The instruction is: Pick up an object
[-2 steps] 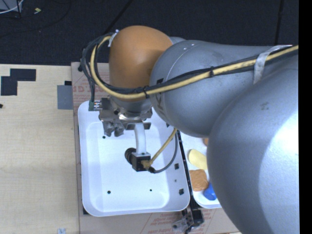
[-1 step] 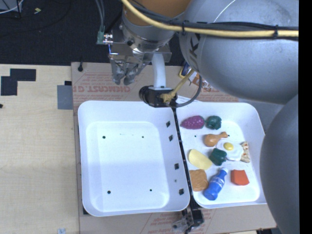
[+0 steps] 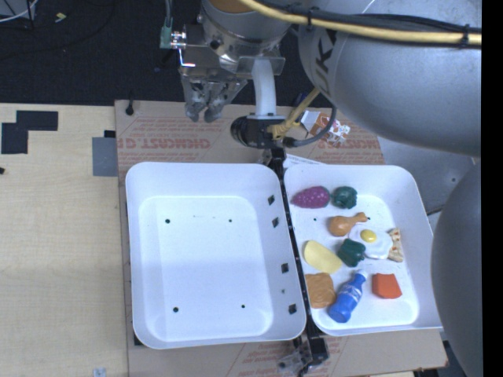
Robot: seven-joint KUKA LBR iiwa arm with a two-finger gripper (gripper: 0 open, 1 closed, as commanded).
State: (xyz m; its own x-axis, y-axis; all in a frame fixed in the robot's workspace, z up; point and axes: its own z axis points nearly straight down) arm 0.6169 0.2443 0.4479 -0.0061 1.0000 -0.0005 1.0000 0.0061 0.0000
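My gripper [image 3: 206,110] hangs high above the back edge of the left bin [image 3: 141,210], its two fingers close together with nothing between them. The right bin [image 3: 413,210] holds several toy foods: a purple grape bunch [image 3: 312,197], a dark green piece [image 3: 343,197], an orange-brown drumstick [image 3: 345,224], a fried egg [image 3: 371,240], a pizza slice [image 3: 395,244], a green pepper [image 3: 351,251], a yellow piece [image 3: 321,256], a tan bread piece [image 3: 319,288], a blue bottle [image 3: 346,298] and an orange-red block [image 3: 386,285]. All lie well to the right of and below the gripper.
The grey arm [image 3: 393,61] fills the upper right, and a yellow cable runs along it. A black round mount [image 3: 255,130] sits behind the divider between the bins. Cardboard [image 3: 157,136] lies under both bins. Light wooden bench [image 3: 55,250] spreads to the left.
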